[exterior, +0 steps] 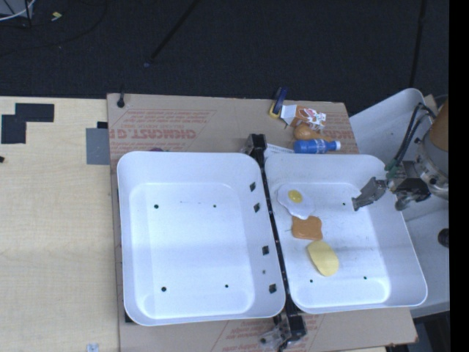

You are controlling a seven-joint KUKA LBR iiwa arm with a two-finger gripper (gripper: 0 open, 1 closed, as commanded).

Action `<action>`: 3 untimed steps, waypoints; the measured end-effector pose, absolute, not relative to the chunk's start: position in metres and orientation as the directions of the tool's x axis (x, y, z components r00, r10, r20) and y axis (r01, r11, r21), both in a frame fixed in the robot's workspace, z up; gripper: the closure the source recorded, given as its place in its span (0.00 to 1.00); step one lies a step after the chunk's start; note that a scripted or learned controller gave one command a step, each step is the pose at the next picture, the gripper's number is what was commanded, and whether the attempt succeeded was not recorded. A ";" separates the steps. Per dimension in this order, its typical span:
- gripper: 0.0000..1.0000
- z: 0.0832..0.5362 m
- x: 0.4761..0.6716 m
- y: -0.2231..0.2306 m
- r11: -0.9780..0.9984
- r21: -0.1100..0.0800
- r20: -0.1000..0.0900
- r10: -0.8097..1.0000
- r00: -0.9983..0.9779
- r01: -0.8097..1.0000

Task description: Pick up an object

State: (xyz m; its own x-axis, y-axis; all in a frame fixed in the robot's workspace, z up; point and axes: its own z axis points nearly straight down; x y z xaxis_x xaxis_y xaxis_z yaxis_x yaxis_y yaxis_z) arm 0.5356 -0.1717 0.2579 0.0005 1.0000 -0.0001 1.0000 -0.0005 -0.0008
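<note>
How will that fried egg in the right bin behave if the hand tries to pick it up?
The fried egg lies flat on the bin floor, so fingers probably get little edge to pinch. It looks like thin moulded plastic: likely light and stiff, and may slide on the smooth white surface. It touches the toast, which may shift too.

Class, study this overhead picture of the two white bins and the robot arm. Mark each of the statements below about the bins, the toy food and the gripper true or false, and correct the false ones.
1. The fried egg lies in the right bin. True.
2. The yellow lemon-like piece lies in the left bin. False: it lies in the right bin, below the toast slice.
3. The gripper holds the toast slice. False: it is apart from it, near the right bin's right side.
4. The blue bottle lies outside both bins. True.
</note>
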 end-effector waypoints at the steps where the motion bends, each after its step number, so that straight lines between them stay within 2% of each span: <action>1: 0.00 0.315 0.590 -0.115 0.007 0.007 0.001 1.000 -0.007 1.000; 2: 1.00 0.321 0.587 -0.118 0.002 -0.002 0.001 1.000 -0.002 1.000; 3: 1.00 0.535 0.546 -0.120 0.000 0.016 -0.003 1.000 0.000 1.000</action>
